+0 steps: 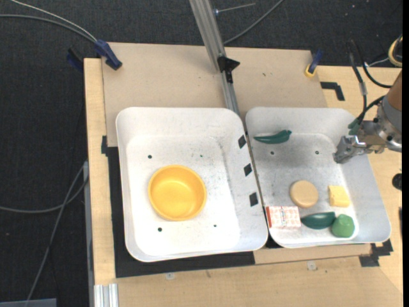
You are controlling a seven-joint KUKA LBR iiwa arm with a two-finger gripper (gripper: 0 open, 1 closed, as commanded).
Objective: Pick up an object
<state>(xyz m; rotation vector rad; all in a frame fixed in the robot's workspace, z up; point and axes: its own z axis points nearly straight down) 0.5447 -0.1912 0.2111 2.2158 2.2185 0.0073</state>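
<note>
The hand [345,149] sits at the right frame edge, arm cut off; its state I cannot tell.

A tan bench board [166,75] fills the middle of the frame, laid over dark carpet [38,171]. Two white bins sit side by side on it, the left bin [137,123] touching the right bin [377,216]. Small black tabs [248,169] line the seam between them. A metal pole [208,24] slants down from top centre. A blue clamp [108,54] grips the board's upper left corner and a yellow clamp [312,63] its upper right. Thin cables [38,11] cross the carpet at upper left.
</note>
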